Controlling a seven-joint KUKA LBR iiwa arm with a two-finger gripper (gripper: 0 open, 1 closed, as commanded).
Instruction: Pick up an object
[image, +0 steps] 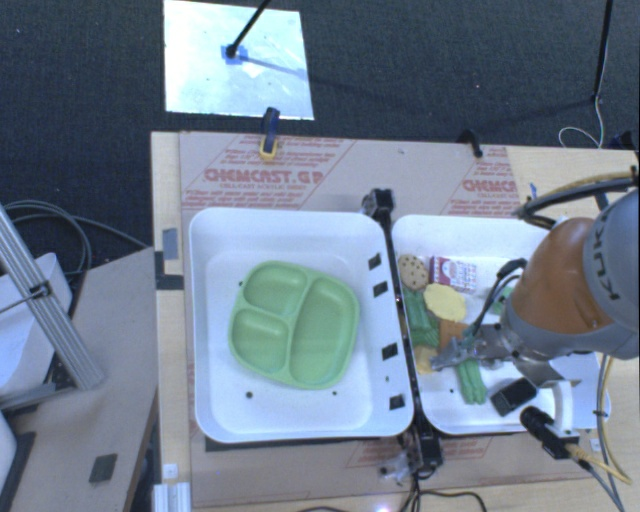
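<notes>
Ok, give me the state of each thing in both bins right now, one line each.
Green divided plate: flat in the left bin, upright, nothing on it.
Toy items: piled at the left side of the right bin, touching.
Red-and-white carton: lying flat, apart from the gripper.
Gripper: low over the pile; grasp cannot be judged.

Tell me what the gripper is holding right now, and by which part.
Cannot be told. The gripper is down among the toy food in the right bin, next to a green vegetable, but nothing is visibly between its fingers.
</notes>
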